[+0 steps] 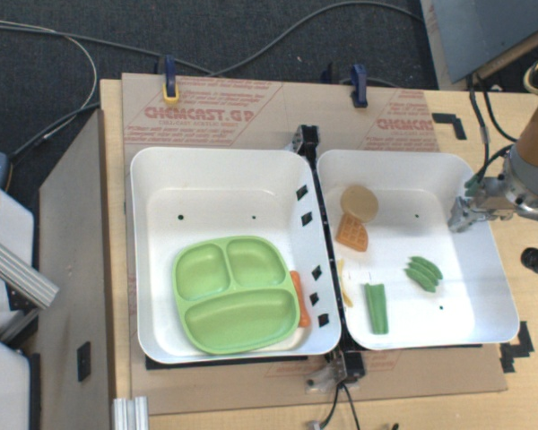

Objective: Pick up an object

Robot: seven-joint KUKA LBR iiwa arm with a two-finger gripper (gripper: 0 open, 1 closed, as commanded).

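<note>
Two white bins sit side by side on a brown board, seen from above at a slant. The near rim of each bin lies toward the bottom edge.

Left bin (152,240): one green tray (238,294) with three compartments lies in the near half. One orange stick (299,298) lies along the tray's right edge, partly hidden by it, so its full shape is hard to make out.

Right bin (484,303): five loose items. Nearest, one green bar (376,307) lies lengthwise, with one green pod (423,272) to its right and slightly farther back, apart from it. One thin pale strip (343,287) lies against the bin's left wall; what it is cannot be told. Farther back, one orange waffle piece (351,234) touches one tan round piece (360,203) behind it.

The divider between the bins carries a row of small black marks (309,245).

Gripper (466,211): at the right bin's right wall, above the rim, well apart from every item. Its fingers are too small and blurred to read; whether they are spread or closed cannot be told. The arm (531,164) is cut off by the right edge.

Far edge of the board: two clamps, one yellow (170,79) and one blue (359,86).
</note>
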